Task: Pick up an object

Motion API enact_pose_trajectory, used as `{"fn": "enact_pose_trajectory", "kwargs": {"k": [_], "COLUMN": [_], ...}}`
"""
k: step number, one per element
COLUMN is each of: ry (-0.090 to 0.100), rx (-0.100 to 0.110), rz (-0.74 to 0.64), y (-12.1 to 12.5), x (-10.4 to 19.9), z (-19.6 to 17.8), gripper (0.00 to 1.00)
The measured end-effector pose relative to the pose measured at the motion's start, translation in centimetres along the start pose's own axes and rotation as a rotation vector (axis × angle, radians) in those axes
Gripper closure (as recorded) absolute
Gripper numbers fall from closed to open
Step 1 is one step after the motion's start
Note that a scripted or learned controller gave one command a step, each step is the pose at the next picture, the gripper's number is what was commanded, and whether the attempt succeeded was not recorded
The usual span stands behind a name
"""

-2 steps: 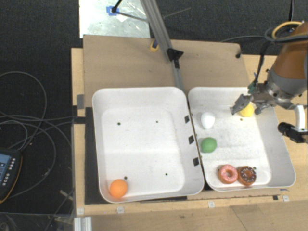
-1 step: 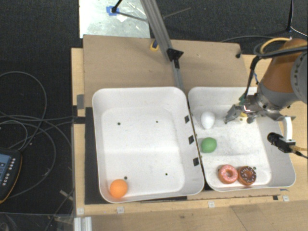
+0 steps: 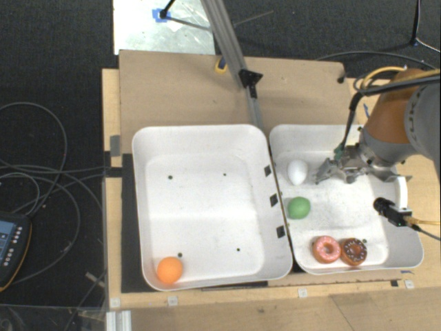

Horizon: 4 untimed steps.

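Two white bins on the desk (image 3: 186, 81): left bin (image 3: 200, 140), right bin (image 3: 406, 250).

Left bin: one orange ball (image 3: 169, 270).

Right bin: one white egg-shaped object (image 3: 297, 172), one green ball (image 3: 298, 207), two doughnuts, one pink-iced (image 3: 326, 249), one dark, probably chocolate (image 3: 354, 252).

Loose objects: five in total.

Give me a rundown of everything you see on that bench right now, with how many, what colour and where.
bins: two, white, side by side on the bench
orange ball: one, orange, near left corner of the left bin
egg: one, white, far left part of the right bin
green ball: one, green, right bin, just nearer than the egg
pink doughnut: one, pink, near edge of the right bin
brown doughnut: one, brown, beside the pink doughnut on its right
arm: one, grey with an orange band, reaching in from the right
gripper: one, over the right bin, right of the egg
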<state>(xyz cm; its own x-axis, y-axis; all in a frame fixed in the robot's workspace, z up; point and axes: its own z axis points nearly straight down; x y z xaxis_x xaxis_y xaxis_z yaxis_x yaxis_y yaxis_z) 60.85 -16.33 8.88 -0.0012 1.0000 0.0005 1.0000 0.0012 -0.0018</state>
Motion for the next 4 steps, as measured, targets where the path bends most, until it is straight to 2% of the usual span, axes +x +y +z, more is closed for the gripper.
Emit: {"fn": "enact_pose_trajectory", "kwargs": {"k": [1, 2, 4], "ry": [-0.001, -0.003, -0.003], "rx": [-0.005, -0.010, -0.010], "rz": [0.000, -0.002, -0.005], "y": [0.2, 0.6, 1.5], "x": [-0.1, -0.4, -0.1], "z": [-1.3, -7.8, -18.0], "gripper": [1.00, 1.00, 1.00]}}
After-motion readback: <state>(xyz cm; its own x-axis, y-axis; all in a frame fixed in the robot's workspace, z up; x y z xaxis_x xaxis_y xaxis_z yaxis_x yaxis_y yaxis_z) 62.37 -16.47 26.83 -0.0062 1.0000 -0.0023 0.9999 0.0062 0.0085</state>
